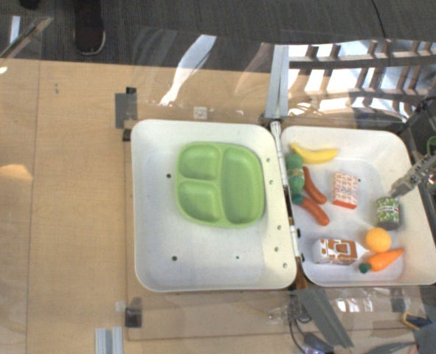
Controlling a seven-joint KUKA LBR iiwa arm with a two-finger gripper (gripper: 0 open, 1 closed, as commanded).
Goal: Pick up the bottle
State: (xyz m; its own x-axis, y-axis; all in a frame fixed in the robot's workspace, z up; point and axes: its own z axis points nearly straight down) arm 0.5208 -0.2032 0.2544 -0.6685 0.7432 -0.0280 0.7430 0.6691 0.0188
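ok, bench point(55, 198) is light wood, two white bins side by side on it. left bin point(151, 257) holds just a green divided plate point(221, 183), three compartments, sitting a bit toward 12 o'clock of the bin's centre. right bin point(395, 150) has the clutter: yellow banana point(315, 154) at about 11 o'clock near the top-left corner, a green toy vegetable point(296, 179) just below it against the left wall, two red-orange sausage-like pieces point(314, 201) lying diagonally just beside that, toward 9 o'clock. a small red-and-white carton point(344, 190) sits near the bin's centre. at 6 o'clock a bottle point(338, 251) lies on its side, white with an orange-brown pattern, close to the bottom wall, touching nothing i can see. an orange ball point(378, 240) is at about 5 o'clock, and a carrot point(382, 260) with a green end lies right below it, near or touching. a small green patterned box point(388, 212) is at 3 o'clock by the right wall. gripper point(403, 189) comes in from the right edge, tip just above that green box, well apart from the bottle. can't tell how far the tool is open, too small and blurred; nothing visibly between its tips.
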